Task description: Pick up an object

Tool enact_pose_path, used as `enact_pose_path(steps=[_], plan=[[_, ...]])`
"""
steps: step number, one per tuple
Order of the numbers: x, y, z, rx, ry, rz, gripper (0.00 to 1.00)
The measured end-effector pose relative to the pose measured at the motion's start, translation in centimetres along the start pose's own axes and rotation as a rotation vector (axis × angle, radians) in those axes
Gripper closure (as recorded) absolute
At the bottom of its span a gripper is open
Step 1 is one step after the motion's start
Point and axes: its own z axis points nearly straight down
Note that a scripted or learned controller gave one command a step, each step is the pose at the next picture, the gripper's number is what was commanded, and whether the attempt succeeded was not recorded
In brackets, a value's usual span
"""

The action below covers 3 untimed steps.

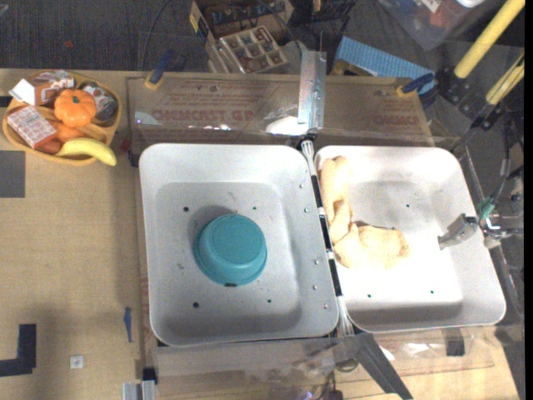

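Down at the near edge, the front rim of the right bin (pixel 425 317) runs along the bench (pixel 67 265), and just above its right-hand side the claw (pixel 456 231) pokes in over the bin's right wall. It is small and grey from where I stand, and I cannot tell whether it is spread or pressed together. Nothing shows between its tips.

Left of the claw, across a bare stretch of white floor, lies a crumpled cream cloth (pixel 360 227). It is bunched against the left wall of that bin, one lobe stretching away from the claw toward the far corner and a fatter lobe pointing back toward the claw. Cloth and claw are apart, not touching.

Farther left again, past the seam where the bins meet, a teal bowl (pixel 231 249) sits upside down near the middle of the left bin (pixel 166 173).

Well beyond that, at the far left corner of the bench, a dish of toy food (pixel 60 117) holds a pumpkin and a banana.
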Motion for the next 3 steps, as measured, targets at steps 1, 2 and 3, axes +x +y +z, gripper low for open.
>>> enact_pose_path(steps=[1,2,3], plan=[[1.1,0.8,-1.2,-0.003,-0.002,-0.046,0.0],[5.9,2.3,9.1,0.0,-0.001,-0.134,0.0],[9.3,3.9,11.2,-0.011,-0.005,-0.196,0.0]])
